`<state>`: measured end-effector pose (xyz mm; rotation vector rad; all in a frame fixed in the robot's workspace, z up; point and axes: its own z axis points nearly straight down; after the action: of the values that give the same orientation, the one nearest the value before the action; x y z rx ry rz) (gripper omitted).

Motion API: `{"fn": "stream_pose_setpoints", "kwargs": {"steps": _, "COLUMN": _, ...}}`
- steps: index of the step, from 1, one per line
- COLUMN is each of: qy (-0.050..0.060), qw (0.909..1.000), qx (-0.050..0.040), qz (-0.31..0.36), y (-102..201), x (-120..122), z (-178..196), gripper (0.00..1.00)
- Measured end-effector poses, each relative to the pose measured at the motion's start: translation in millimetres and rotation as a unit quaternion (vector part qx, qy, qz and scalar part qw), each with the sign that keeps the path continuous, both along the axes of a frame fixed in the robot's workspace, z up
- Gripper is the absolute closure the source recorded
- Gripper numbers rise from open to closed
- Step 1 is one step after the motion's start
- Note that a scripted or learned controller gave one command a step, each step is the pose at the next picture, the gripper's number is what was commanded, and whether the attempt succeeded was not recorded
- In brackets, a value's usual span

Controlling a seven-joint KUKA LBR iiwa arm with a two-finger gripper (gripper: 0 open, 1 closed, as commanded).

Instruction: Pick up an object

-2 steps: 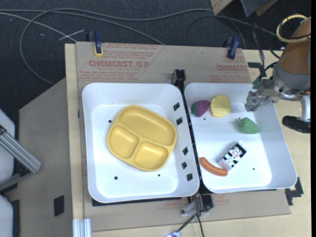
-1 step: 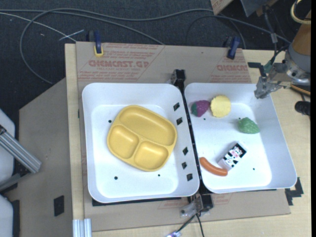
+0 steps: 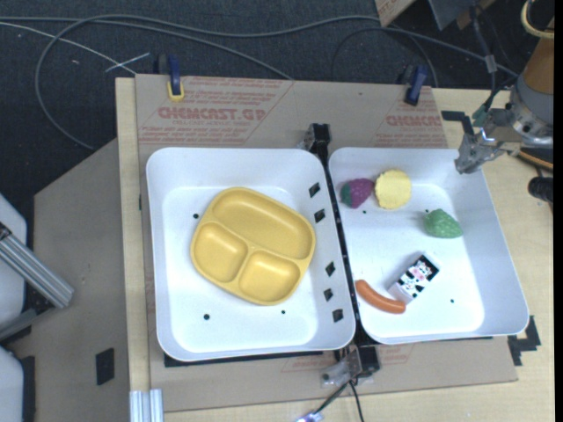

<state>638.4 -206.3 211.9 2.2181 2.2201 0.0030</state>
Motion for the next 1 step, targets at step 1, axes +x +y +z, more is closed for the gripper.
{"fn": "stream_pose_setpoints", "kwargs": {"steps": 1, "qy": 0.001, "qw": 1.0, "qx": 0.0016, "qz": 0.002, "y": 57.6, "x": 4.6, "z": 10.7, "gripper": 1.0}}
